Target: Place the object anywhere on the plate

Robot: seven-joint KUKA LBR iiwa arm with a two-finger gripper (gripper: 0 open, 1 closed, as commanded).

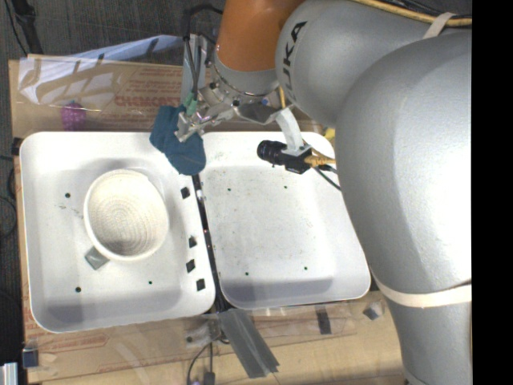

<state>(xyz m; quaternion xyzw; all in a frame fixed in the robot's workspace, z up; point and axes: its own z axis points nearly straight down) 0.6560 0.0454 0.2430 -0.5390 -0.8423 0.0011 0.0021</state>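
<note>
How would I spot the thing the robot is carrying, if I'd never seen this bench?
Find the two white bins; the left bin holds a round white plate. Look above the divider between them, just under the arm's orange band, at the gripper. Hanging from it is a limp dark blue cloth, the only soft, dark-coloured thing there.

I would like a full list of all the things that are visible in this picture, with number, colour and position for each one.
bins: 2, white, side by side on the bench.
plate: 1, white with ridges, in the left bin.
blue cloth: 1, dark blue, hanging from the claw over the rear edge where the bins meet.
small grey piece: 1, grey, at the plate's front left edge.
black clips: several, black, along the seam between the bins.
paper sheet: 1, brown with print, behind the left bin.
claw: 1, metal, gripping the cloth's top.
arm: 1, grey with orange band, from the right.
</note>
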